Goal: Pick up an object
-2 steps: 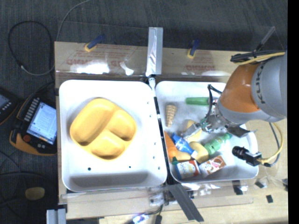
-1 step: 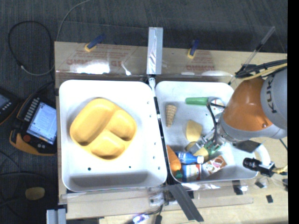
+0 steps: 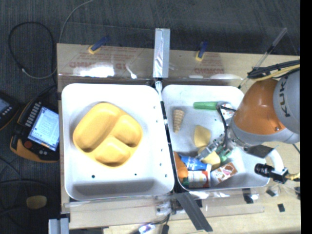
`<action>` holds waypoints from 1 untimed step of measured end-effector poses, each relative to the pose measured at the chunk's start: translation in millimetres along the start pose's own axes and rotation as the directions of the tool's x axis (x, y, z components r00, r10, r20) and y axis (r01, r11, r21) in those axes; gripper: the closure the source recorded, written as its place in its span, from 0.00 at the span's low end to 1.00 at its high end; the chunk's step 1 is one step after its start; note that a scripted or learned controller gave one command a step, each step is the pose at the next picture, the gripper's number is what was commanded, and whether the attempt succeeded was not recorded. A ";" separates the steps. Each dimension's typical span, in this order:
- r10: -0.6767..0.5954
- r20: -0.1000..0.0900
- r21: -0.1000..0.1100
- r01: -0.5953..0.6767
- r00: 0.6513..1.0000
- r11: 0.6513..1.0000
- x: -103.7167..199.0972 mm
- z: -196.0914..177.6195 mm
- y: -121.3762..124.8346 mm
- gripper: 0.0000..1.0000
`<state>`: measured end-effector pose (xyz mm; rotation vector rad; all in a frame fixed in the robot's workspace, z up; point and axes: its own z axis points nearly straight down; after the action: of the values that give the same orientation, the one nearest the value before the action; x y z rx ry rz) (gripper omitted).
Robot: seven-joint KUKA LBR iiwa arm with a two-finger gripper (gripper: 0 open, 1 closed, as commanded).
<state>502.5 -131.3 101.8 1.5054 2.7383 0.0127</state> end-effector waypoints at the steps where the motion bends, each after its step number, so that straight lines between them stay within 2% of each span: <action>1: 0.069 -0.010 0.016 -0.069 0.998 0.997 14.3 -80.2 98.4 1.00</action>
<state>576.4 -66.4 183.3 1.6076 2.6990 0.0001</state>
